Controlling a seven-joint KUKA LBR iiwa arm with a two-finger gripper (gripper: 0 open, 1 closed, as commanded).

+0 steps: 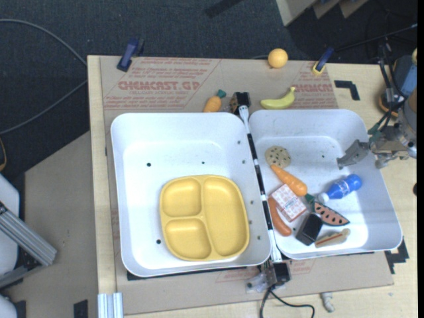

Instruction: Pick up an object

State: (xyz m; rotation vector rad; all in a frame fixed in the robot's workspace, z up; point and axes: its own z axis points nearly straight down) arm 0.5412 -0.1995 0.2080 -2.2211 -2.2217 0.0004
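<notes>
- Claw (361, 152) sits at the right edge of the right bin (331, 128), above the bin wall, fingers pointing left into the bin. Fingers look slightly spread, nothing between them. Small and grey on grey, so the exact opening is hard to read.
- Nearest item: blue bottle (343, 187), lying on its side just below the claw, apart from it. Best candidate for the pick.
- Further in: cookie (278, 155) alone near the bin's top left; carrot (289, 179) slanting below it.
- Front cluster, all touching or overlapping: red-and-white packet (289, 203), sausage (278, 218) along the left wall, black box (309, 229), watermelon slice (328, 214), brown stick (333, 238).
- Left bin (132, 144) holds a yellow divided plate (204, 215). Out of reach of a short move, ignore.
- Outside the bins, on the board: banana (278, 100), small carrot (213, 103), orange ball (278, 58).
- Risks, as I judge them:
  - Bottle is round and on its side; off-centre close would roll it away.
  - Claw is close to the bin rim; a straight drop could clip the wall.
  - Going for the cluster risks a double grab or a finger landing on top of a neighbour.
  - Cookie is flat; fingers may slide over it.
</notes>
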